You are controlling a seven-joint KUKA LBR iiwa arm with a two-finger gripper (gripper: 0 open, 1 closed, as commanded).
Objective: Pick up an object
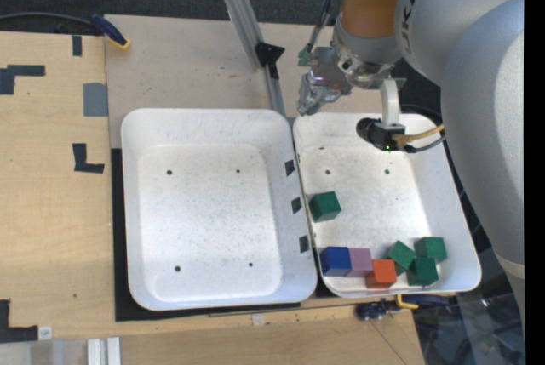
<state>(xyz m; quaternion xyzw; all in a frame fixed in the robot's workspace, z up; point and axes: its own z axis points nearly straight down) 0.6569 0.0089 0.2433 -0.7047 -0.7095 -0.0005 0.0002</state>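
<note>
My gripper (313, 99) hangs above the far rim of the right bin (443, 185), near the corner it shares with the left bin (136, 185); whether it is wide or narrow I cannot tell, and I see nothing in it. The easiest target is the lone green cube (324, 206), on the right bin's floor close to its left wall, well apart from the others. The blue cube (335, 260), purple cube (361, 260), orange cube (383, 272) and three more green ones crowd the near rim, touching. I judge the lone cube light, rigid, smooth-faced, not fragile; I'd close on two opposite flat sides, squarely, minding the nearby wall
</note>
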